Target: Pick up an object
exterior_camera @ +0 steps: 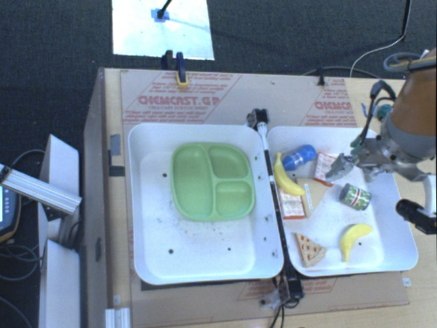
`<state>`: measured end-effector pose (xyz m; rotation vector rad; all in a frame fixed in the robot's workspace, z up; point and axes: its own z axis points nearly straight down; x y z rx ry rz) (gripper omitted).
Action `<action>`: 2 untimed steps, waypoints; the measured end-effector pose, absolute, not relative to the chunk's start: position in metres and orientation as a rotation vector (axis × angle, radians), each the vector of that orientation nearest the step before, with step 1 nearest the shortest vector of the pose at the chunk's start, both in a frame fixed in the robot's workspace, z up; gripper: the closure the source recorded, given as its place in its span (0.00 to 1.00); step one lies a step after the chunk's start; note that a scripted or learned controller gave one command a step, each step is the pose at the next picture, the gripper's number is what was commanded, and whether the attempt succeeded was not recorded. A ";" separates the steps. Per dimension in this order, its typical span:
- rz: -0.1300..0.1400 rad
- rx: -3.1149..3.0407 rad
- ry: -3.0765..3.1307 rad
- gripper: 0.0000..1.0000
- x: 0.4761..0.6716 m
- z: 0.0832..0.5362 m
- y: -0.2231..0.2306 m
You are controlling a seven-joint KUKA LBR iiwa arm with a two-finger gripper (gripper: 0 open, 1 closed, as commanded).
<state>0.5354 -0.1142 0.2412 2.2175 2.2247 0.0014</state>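
Seen from above, the pincer [346,164] is hovering with fingers spread wide and holding nothing, over the right bin [403,251] on the counter [205,94]. Just below it, a small green can [356,196] is lying on its side. It is looking light, stiff and slippery, likely rolling unless gripped across its round body.

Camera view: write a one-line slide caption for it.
KUKA arm's hand hovers over the right bin of bananas, can, pizza slice and blue bottle; green divided plate sits in the left bin.
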 end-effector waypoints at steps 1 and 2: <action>0.009 2.214 2.220 0.00 0.586 0.122 -0.085; 0.001 2.219 2.221 0.00 0.573 0.085 -0.124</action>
